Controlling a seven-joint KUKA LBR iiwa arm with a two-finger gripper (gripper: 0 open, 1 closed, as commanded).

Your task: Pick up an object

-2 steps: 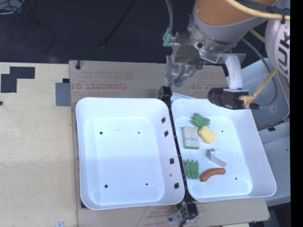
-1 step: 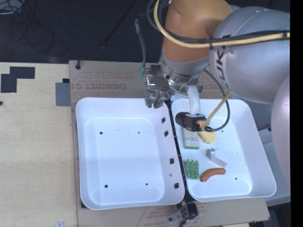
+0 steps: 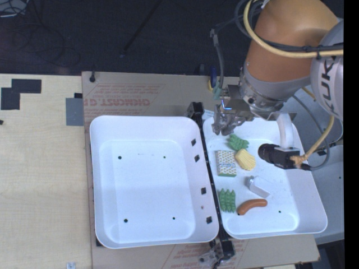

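My gripper (image 3: 223, 129) hangs over the far left corner of the right bin (image 3: 307, 220), its fingers pointing down close together with nothing visible between them. Just in front of it lies a green toy vegetable (image 3: 238, 143). Further toward the front are a yellow corn piece (image 3: 245, 159), a patterned cracker-like block (image 3: 226, 163), a small grey block (image 3: 257, 186), a second green ridged piece (image 3: 227, 200) and an orange-red sausage (image 3: 252, 206).
The left bin (image 3: 101, 150) sits beside the right one, joined by a black clip strip (image 3: 203, 167). Both rest on a brown cardboard sheet (image 3: 140, 94). The big orange arm joint (image 3: 286, 38) looms over the right bin's far side.
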